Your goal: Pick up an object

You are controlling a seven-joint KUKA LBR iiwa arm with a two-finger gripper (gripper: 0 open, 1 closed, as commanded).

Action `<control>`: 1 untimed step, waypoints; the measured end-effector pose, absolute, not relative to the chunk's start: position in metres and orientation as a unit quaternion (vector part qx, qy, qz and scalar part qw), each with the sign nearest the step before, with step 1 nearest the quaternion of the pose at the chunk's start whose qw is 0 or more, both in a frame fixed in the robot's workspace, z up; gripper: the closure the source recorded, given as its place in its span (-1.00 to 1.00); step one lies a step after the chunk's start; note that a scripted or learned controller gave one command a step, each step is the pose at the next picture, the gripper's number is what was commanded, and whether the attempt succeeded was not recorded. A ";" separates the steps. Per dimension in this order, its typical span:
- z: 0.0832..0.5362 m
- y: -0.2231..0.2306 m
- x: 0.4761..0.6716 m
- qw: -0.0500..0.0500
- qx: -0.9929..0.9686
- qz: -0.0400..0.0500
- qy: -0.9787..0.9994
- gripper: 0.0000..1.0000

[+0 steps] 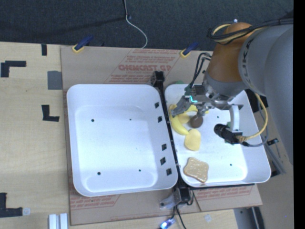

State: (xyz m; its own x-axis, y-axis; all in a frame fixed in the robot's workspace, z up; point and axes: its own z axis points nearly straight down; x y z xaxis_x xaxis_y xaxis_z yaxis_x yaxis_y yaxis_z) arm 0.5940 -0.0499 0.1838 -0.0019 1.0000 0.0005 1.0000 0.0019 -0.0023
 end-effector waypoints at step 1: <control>0.184 0.026 0.628 0.000 -0.704 -0.001 -0.710 -1.00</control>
